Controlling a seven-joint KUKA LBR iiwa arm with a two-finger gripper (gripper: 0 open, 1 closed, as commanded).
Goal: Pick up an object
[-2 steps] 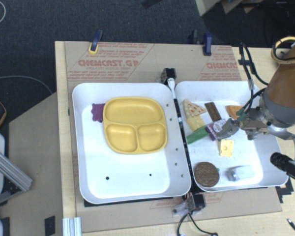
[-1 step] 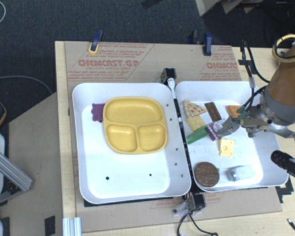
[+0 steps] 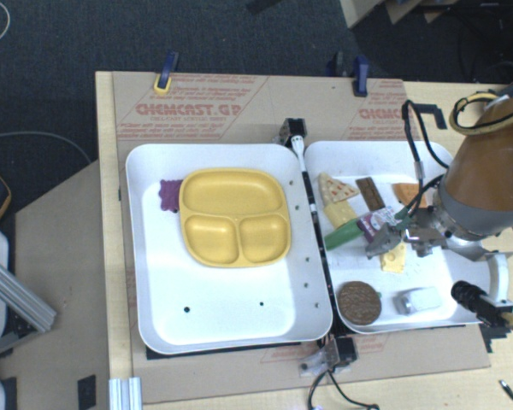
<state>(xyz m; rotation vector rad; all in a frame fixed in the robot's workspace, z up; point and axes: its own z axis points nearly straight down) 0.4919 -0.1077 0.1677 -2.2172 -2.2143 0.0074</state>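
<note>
overhead slanted view of the table (image 3: 111,229) with two shallow white bins side by side. the left bin (image 3: 154,314) holds a yellow divided tray (image 3: 235,214) in its far half, with a purple object (image 3: 168,195) touching the tray's left edge. the right bin (image 3: 436,314) holds the loose objects: a yellow wedge (image 3: 336,190) and a brown bar (image 3: 370,193) at the far side, an orange piece (image 3: 405,193) to their right, a green stick (image 3: 343,233) near the left wall, a pale yellow piece (image 3: 394,260) in the middle, a brown round disc (image 3: 359,301) at the near left, and a clear-white block (image 3: 417,300) to the disc's right. the arm (image 3: 487,178) reaches in from the right; its end effector (image 3: 393,236) hangs low over the middle of the right bin, just beside the green stick and above the pale yellow piece. whether it is released or clenched cannot be told, and nothing is visibly grasped.
</note>
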